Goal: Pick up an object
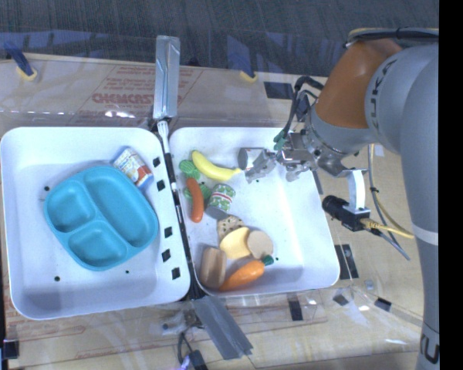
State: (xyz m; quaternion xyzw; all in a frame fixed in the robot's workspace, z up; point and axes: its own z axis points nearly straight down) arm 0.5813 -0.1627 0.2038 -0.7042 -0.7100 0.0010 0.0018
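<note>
Blue plastic divided tray and small printed can in left white bin. Yellow toy banana, slim orange carrot, green-labelled can, then cookie and bread pieces heaped nearer in right white bin. Farther right, tool low beside banana's tip, grasping nothing seen; released or clenched, cannot tell. Judged approach step; next, descent onto banana.
</note>
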